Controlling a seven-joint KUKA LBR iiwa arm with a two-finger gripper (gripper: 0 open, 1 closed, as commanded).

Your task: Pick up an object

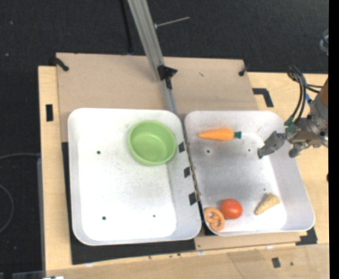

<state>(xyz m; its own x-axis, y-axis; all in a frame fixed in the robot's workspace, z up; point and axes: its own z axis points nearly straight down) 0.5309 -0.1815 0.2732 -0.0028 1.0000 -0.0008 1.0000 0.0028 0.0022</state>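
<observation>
The right bin (285, 185) holds an orange carrot (217, 135) near its far edge. At its near edge lie a red tomato (232, 208), a round orange pretzel-like piece (214, 218) and a tan cone (267, 204). My gripper (284, 145) hangs over the right bin's far right corner, open, its two dark fingers spread with nothing between them. It is well to the right of the carrot and beyond the cone.
A green bowl (152, 143) stands in the left bin (99, 190) near its far right corner. A grey metal pole (149, 36) slants up from between the bins. Cables (302, 100) hang by the arm's wrist.
</observation>
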